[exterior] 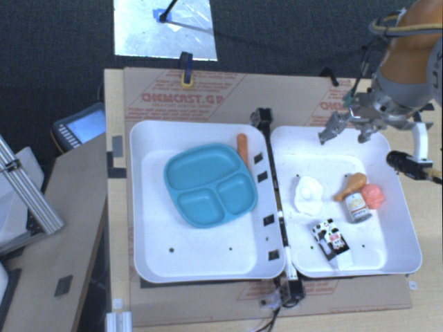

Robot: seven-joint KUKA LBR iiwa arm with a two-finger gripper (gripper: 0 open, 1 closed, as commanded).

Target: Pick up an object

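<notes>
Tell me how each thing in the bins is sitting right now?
Gripper: open, above the right bin's far edge, holding nothing.
Blue plate: lying flat, left bin.
Orange stick: lying beside the plate.
Small jar: tipped over.
Cow toy: lying down.
White lump: resting flat.

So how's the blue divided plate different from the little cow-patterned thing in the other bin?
The blue divided plate lies in the left bin; the cow-patterned item lies in the right bin. The plate is far larger, taking up much of its bin's floor, while the cow item is small. The plate is one solid blue with three compartments; the cow item is black and white. Both rest flat, apart from the gripper hovering over the right bin's far edge.
</notes>
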